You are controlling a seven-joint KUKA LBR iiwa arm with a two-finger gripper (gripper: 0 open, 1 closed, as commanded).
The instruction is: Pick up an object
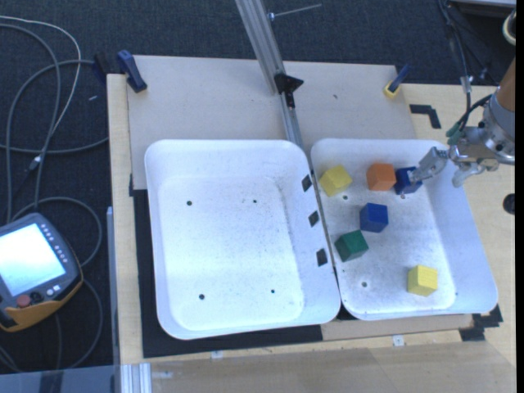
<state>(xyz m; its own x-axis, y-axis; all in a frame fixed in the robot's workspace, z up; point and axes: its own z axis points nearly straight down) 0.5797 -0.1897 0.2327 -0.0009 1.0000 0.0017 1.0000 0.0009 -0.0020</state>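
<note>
Reaching into the right bin (467, 219) from the right, tool (422, 173) hanging by the orange cube (381, 176), just beside a small blue piece (404, 179). Fingers' state: cannot tell. Judging approach step; next calling for lowering squarely over one cube.

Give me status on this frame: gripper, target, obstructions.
Gripper low in right bin, beside orange cube. Small blue piece at its tip; grasp unconfirmed. Blue cube, green cube, two yellow cubes loose nearby.
</note>
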